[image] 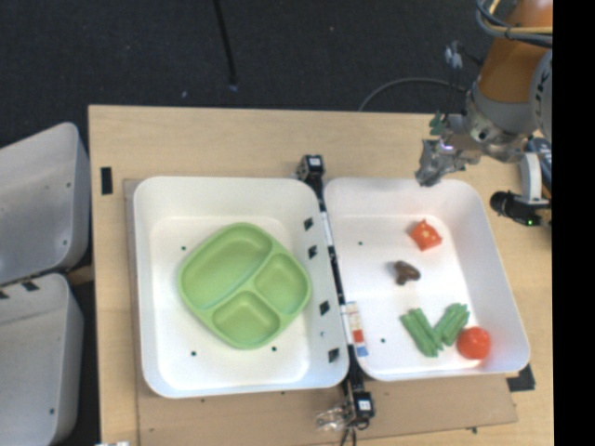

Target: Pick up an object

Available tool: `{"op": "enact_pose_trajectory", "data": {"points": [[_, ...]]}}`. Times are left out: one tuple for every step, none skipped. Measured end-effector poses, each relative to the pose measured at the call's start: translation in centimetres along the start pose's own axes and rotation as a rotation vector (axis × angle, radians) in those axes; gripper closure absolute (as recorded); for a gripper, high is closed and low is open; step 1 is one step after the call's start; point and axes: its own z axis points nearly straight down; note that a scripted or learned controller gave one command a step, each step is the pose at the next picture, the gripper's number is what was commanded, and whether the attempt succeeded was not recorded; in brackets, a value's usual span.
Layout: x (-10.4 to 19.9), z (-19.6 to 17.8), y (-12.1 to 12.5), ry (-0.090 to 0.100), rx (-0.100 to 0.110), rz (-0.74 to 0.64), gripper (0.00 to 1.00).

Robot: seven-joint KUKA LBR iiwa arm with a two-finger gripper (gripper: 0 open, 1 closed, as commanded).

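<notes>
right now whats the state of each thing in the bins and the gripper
gripper: above right bin's far rim, holding nothing seen
green divided plate: flat in left bin, upright
orange-red block: loose in right bin
brown piece: loose, mid-bin
green pods: lying beside red ball

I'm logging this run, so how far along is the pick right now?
Nothing looks picked yet. The gripper hangs over the far rim of the right bin. The orange block, brown piece, green pods and red ball all lie on that bin's floor. The green divided plate sits in the left bin. Reaching down, grasping and lifting remain.
</notes>
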Motion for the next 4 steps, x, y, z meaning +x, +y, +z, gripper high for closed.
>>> {"op": "enact_pose_trajectory", "data": {"points": [[-0.1, -5.2, 0.1, 0.000, 0.000, -0.007, 1.00], [5.4, -4.1, 1.1, 0.001, 0.005, -0.011, 1.00], [10.4, -2.5, 1.1, 0.002, 0.006, -0.011, 1.00], [16.1, -1.3, 1.2, 0.002, 0.006, -0.011, 1.00]]}}
